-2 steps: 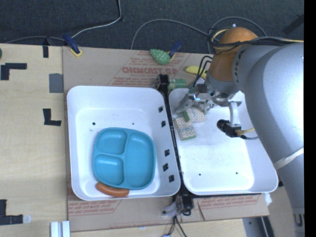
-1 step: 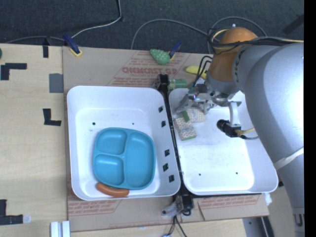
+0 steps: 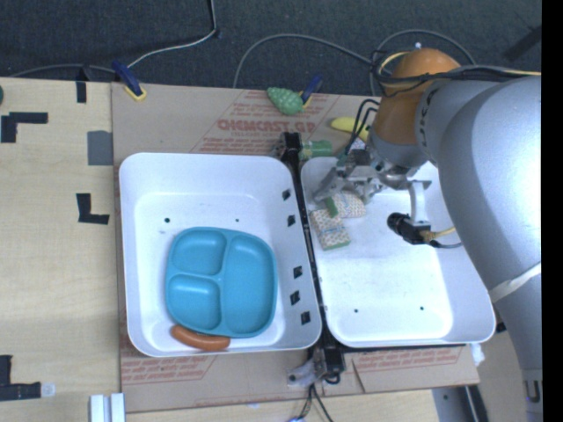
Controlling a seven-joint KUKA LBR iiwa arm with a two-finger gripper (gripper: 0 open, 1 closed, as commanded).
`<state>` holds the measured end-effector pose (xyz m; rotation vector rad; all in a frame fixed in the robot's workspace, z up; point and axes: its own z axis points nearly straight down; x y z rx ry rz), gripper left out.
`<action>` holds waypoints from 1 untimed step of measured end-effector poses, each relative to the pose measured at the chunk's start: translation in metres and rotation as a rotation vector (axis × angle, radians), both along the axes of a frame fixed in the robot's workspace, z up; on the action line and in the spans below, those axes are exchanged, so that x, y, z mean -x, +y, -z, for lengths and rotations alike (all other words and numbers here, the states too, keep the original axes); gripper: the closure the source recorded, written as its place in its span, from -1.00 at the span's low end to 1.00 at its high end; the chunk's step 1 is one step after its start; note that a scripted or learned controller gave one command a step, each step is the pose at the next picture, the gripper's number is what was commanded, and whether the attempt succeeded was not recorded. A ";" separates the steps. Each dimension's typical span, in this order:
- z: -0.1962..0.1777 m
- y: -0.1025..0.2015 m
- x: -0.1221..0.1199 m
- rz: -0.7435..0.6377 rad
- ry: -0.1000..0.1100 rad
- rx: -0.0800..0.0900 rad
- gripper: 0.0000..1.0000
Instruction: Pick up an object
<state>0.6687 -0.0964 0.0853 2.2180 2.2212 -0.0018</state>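
Observation:
In the far left corner of the right bin (image 3: 413,323), my gripper (image 3: 345,183) is lowered, just above a small pile of objects. The pile has a pale patterned sponge-like piece (image 3: 333,230), a second pale piece (image 3: 354,206) and a small green bit (image 3: 332,207) right under the gripper. The wrist hides the contact point. In the left bin (image 3: 149,183) a blue divided plate (image 3: 220,280) lies flat, and an orange sausage (image 3: 201,338) rests against its near edge.
The grey arm (image 3: 493,165) with its orange band (image 3: 413,69) covers the right bin's far right side. Behind the bins, on the cardboard, lie a green object (image 3: 285,99) and a yellow one (image 3: 346,125). A black divider clip (image 3: 290,143) sits between the bins.

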 end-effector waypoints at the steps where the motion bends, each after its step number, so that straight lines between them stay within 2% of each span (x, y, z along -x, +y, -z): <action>1: 0.000 0.002 0.000 0.001 0.000 0.001 -1.00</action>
